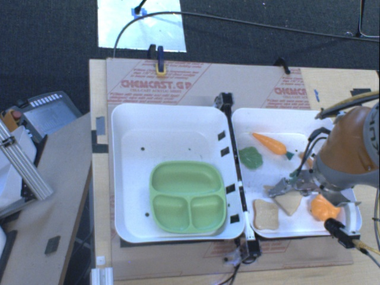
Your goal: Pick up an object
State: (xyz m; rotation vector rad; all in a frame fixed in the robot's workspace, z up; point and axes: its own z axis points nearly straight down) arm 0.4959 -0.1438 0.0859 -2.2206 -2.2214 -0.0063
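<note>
I see two smooth white plastic bins [172, 114], a shiny green plastic tray [187, 196], and brown cardboard [196, 82] at 12 o'clock.

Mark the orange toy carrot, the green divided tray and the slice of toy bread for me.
Orange toy carrot [270, 143]: camera view, middle of its body.
Green divided plastic tray [185, 177]: camera view, floor of its large upper compartment.
Tan slice of toy bread [266, 214]: camera view, centre of its flat face.

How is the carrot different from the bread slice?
The carrot is orange, long and pointed; the bread slice is tan, flat and squarish. The carrot lies toward the back of the right bin, the bread slice at its front edge. Both are toy foods.
</note>
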